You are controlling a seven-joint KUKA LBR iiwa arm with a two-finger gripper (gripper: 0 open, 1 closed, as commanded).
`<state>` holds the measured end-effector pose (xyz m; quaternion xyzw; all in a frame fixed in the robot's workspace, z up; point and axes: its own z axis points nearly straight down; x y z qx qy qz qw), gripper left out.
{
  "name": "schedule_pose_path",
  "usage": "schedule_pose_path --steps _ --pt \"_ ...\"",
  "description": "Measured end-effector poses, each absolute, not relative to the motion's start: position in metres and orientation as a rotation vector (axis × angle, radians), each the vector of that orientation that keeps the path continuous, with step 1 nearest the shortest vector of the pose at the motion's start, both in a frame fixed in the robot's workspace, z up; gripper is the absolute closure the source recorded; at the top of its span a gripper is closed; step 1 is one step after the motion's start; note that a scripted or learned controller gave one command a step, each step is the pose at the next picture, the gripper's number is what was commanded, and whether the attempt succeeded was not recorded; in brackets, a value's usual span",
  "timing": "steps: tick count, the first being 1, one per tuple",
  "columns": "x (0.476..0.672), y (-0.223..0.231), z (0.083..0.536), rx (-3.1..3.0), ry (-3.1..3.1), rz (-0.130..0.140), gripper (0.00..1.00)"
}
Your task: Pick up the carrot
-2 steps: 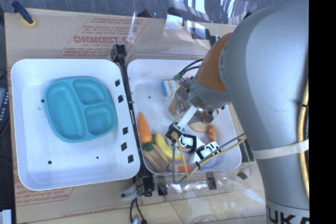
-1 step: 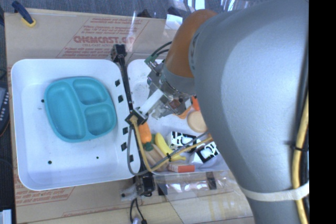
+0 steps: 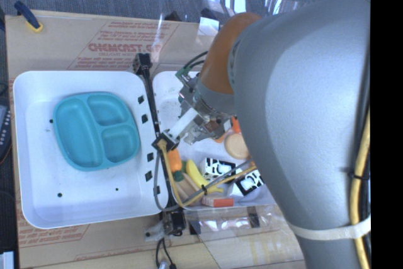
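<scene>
The carrot (image 3: 174, 159) is a small orange piece with a green end. It lies near the left wall of the right bin (image 3: 162, 94), towards the front. My gripper (image 3: 200, 127) hangs over the middle of that bin, up and to the right of the carrot and apart from it. The large grey arm and its orange band cover most of the right bin.
A blue divided plate (image 3: 96, 130) lies in the left bin (image 3: 38, 198). In the right bin near the carrot are a yellow piece (image 3: 197, 177), a round tan piece (image 3: 237, 147), a red piece (image 3: 218, 201) and two black-and-white tags (image 3: 220, 167).
</scene>
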<state>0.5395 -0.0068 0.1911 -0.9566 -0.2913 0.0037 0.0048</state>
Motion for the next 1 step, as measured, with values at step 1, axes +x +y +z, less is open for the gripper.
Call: schedule_pose_path --steps 1 --pt "0.4742 0.0275 0.1902 -2.978 -0.980 0.021 0.00"
